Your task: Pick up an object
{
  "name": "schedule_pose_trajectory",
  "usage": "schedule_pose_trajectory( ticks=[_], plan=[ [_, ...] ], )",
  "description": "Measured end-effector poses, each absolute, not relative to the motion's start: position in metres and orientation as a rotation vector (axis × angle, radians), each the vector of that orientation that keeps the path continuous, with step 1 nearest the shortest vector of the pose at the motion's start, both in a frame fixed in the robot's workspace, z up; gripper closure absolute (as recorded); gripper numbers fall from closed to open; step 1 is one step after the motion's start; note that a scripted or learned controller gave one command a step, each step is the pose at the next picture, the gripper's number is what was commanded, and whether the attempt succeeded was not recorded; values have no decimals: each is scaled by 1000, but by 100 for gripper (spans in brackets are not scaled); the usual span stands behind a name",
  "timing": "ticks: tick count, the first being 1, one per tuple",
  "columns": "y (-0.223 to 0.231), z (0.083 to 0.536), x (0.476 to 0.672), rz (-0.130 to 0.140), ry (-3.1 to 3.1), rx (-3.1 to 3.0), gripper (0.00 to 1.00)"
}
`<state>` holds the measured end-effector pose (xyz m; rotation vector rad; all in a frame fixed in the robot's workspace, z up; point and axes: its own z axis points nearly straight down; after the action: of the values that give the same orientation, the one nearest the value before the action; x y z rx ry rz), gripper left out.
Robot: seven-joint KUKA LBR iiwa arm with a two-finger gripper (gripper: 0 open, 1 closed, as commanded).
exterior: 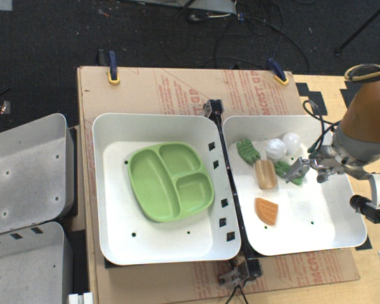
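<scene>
The right bin (342,230) holds a small cluster of objects in its far half: a dark green piece (247,151) at the far left, two white balls (284,145) touching each other just right of it, a tan block (265,173) nearer the camera with its long axis running far to near, a green toy (290,171) just right of the block, and an orange wedge (266,211) lying apart, nearer still. The left bin (107,233) carries a green divided plate (171,182).

The arm reaches in from the right, and the gripper (309,166) sits low at the right edge of the cluster. Its fingers look slightly parted, with nothing clearly between them; the left fingertip (298,168) is touching or almost touching the green toy.

The toy is the nearest thing, lying immediately left of the gripper, with the balls just beyond on the far side. A grasp here probably calls for a small shift left, so the fingers straddle the toy rather than nudge it into the block. The block and wedge lie further left and nearer.
</scene>
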<state>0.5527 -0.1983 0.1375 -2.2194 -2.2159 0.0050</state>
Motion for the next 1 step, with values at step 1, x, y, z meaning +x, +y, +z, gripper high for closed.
schedule_pose_trajectory(
  ticks=[1],
  plan=[
    [-198, 90, 552, 2, -2219, -2221, 0]
  ],
)
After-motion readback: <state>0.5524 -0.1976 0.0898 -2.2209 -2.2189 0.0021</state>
